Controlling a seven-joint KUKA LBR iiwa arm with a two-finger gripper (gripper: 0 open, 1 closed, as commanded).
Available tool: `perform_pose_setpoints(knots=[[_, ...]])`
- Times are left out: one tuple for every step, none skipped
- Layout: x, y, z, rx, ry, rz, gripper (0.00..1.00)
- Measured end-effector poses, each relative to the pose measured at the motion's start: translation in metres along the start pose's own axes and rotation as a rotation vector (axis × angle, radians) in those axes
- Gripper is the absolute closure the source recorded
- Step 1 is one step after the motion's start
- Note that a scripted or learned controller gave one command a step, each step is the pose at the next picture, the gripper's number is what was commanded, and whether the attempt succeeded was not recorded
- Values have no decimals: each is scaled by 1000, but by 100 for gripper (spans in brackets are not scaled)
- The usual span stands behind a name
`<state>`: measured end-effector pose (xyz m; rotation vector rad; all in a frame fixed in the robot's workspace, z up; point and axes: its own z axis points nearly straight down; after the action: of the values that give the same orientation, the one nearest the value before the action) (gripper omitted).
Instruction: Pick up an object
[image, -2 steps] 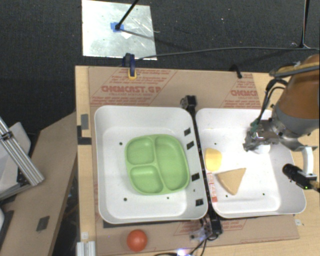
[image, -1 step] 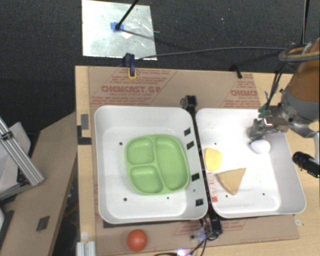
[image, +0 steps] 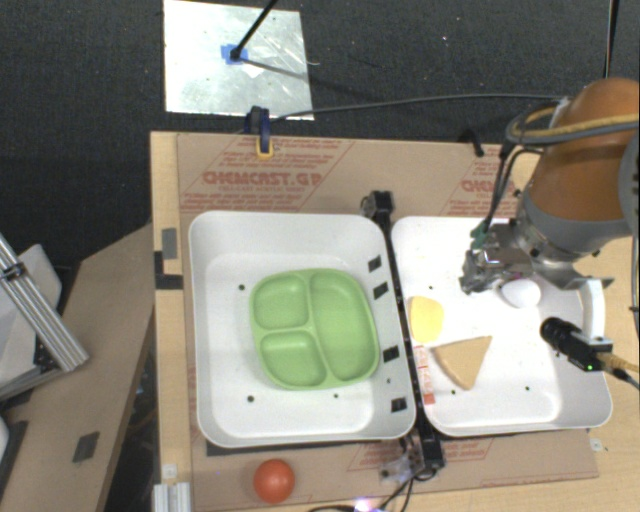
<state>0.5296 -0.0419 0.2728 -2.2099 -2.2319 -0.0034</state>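
Observation:
My gripper (image: 484, 272) hangs over the far part of the right bin (image: 540, 410), with the arm coming in from the right. A small white egg-shaped object (image: 521, 293) lies just right of the gripper, partly under the wrist; whether it touches the gripper cannot be told. A pale yellow piece (image: 426, 319) lies near the bin's left wall. A tan wedge (image: 464, 359) rests beside it, nearer the front. Both are apart from the gripper.
The left bin (image: 225, 300) holds a green divided plate (image: 313, 328). A red-orange ball (image: 273, 480) sits on the bench in front of the left bin. Black clips line the wall between the two bins (image: 390, 300).

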Motion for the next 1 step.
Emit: perform_pose_setpoints(knots=[[60,-7,21,1,1,-1,100]])
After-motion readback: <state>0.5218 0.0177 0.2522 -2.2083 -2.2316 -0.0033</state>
